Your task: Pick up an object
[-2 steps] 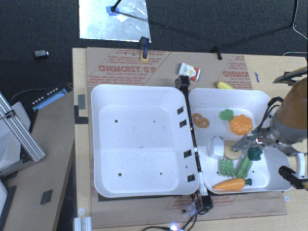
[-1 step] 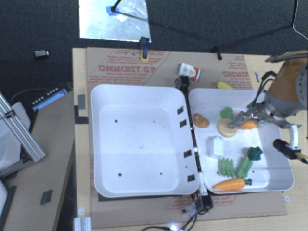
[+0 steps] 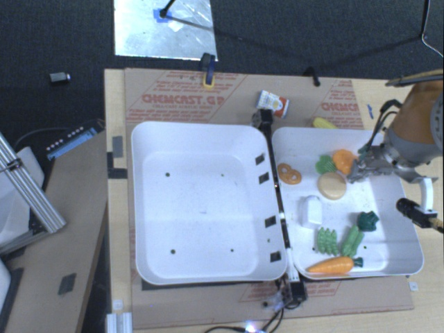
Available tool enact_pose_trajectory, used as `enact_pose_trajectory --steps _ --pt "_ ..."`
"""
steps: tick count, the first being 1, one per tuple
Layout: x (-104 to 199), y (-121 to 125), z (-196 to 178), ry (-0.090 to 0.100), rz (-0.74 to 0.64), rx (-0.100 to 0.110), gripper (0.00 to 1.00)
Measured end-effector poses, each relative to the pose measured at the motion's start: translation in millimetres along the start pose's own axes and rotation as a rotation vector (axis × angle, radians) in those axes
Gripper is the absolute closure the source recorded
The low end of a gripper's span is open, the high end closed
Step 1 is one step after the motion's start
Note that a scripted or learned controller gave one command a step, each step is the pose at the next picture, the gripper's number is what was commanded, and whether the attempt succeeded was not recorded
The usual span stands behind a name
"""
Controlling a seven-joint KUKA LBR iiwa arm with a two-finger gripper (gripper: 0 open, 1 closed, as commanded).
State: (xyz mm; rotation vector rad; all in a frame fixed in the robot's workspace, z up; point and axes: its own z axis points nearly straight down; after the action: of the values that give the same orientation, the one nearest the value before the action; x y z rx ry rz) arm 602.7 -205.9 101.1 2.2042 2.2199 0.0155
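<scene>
The pincer hovers beside the orange toy fruit in the right bin; its grip I cannot tell. The carrot lies left-right, green top pointing right.

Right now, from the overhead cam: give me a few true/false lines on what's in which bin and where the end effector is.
1. The toys all lie in the right bin. True.
2. The carrot lies at the right bin's far edge. False: it lies at the near edge, by the green pieces.
3. The end effector is over the left bin. False: it is over the right bin, beside the orange toy.
4. The pretzel lies near the divider between the bins. True.
5. The white block sits on the carrot. False: they lie apart.
</scene>
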Motion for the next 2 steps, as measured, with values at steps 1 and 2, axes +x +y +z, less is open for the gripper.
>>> enact_pose_trajectory --steps 1,2 --pt "14.9 27.0 -138.9 -0.003 -0.001 -0.002 1.0" --pt "98.0 66.8 -186.6 0.002 -0.004 0.007 1.0"
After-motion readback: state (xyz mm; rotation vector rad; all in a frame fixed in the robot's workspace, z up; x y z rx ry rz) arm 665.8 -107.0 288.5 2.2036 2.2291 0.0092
